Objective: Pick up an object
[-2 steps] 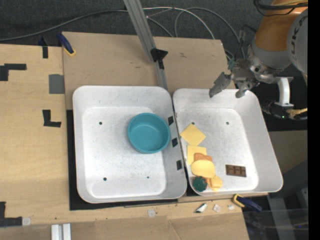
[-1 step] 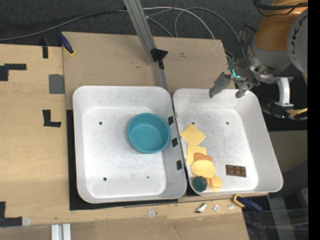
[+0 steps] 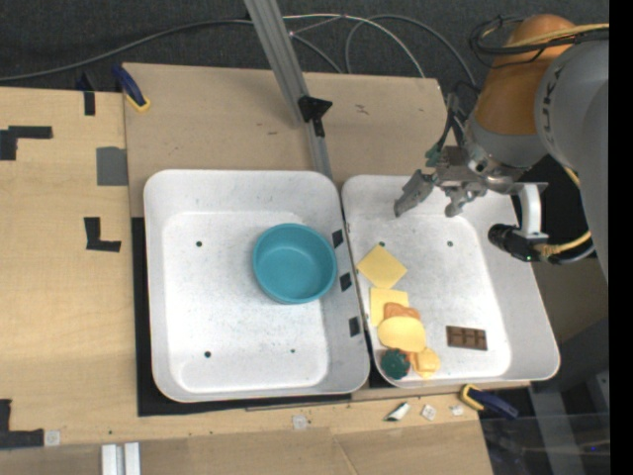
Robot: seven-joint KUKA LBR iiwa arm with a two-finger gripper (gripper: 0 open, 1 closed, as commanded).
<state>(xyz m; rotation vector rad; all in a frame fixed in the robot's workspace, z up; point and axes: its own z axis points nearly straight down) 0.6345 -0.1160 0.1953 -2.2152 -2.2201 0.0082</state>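
My gripper (image 3: 433, 202) hangs open over the far end of the right bin (image 3: 509, 295), its two fingers spread and nothing between them. Below it in that bin lie a yellow square piece (image 3: 381, 266), a second yellow piece (image 3: 388, 300) under an orange and yellow lump (image 3: 402, 329), a small dark green object (image 3: 395, 363) and a brown chocolate bar (image 3: 466, 338). A teal bowl (image 3: 293, 262) sits in the left bin (image 3: 198, 295). The gripper is well above the yellow square and apart from all the objects.
A slanted metal pole (image 3: 287, 67) crosses the back of the bench above the left bin. Cables (image 3: 376, 33) run along the dark floor behind. Small clips (image 3: 427, 411) lie on the bench in front of the right bin.
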